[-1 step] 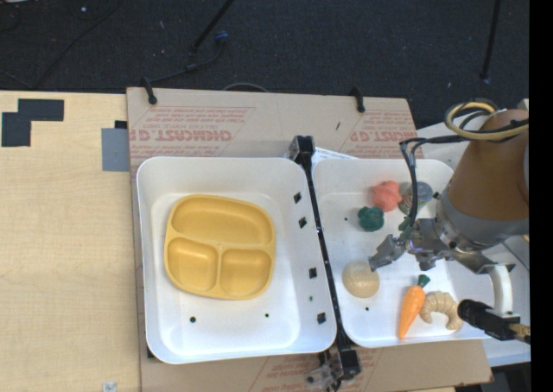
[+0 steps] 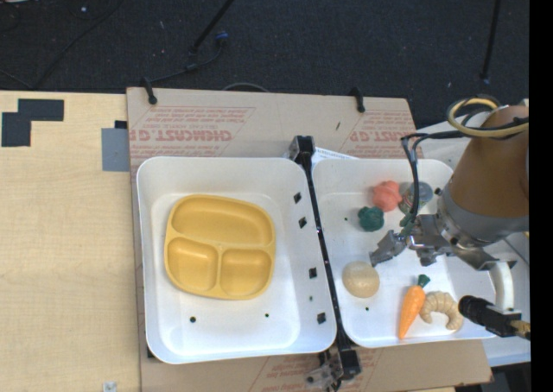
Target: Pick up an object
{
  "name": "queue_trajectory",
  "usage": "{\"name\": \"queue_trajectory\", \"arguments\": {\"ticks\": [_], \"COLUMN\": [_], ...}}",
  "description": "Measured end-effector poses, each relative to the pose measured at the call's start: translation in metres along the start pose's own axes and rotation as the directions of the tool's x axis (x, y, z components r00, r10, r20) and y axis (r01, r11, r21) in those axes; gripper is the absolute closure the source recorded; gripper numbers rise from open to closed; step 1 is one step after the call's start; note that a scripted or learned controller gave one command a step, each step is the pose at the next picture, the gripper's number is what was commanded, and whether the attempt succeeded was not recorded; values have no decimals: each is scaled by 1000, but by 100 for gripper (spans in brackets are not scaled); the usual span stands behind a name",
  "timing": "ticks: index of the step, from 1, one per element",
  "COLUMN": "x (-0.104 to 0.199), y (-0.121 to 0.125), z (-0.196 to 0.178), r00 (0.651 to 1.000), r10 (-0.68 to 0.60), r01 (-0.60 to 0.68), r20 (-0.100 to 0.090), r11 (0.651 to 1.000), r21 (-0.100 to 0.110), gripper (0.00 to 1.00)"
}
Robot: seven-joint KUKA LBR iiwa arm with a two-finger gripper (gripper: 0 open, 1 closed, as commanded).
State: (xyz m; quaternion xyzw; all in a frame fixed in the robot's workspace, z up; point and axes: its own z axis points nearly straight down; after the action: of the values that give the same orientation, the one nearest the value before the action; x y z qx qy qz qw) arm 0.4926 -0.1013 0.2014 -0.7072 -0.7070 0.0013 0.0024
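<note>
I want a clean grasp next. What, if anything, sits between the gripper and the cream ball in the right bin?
Nothing visible. The gripper hangs just up and right of the cream ball, with bare bin floor between them. The green lump lies farther back, off that path.

Grey KUKA arm enters from right, broad orange band above wrist, over right shallow white bin. Wrist angled down and leftward toward that bin's middle. Dark metal two-finger gripper low over bin floor, left of wrist housing. Black cable loops from arm top down to gripper body. Yellow cable loop at arm top.
</note>
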Motion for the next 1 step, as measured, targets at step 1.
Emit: {"name": "queue_trajectory", "arguments": {"ticks": [1], "x": [-2], "y": [2], "z": [44], "r00": [1000], "r10": [0], "r01": [0], "r20": [-1], "r11": [1000], "r21": [3], "gripper": [0]}}
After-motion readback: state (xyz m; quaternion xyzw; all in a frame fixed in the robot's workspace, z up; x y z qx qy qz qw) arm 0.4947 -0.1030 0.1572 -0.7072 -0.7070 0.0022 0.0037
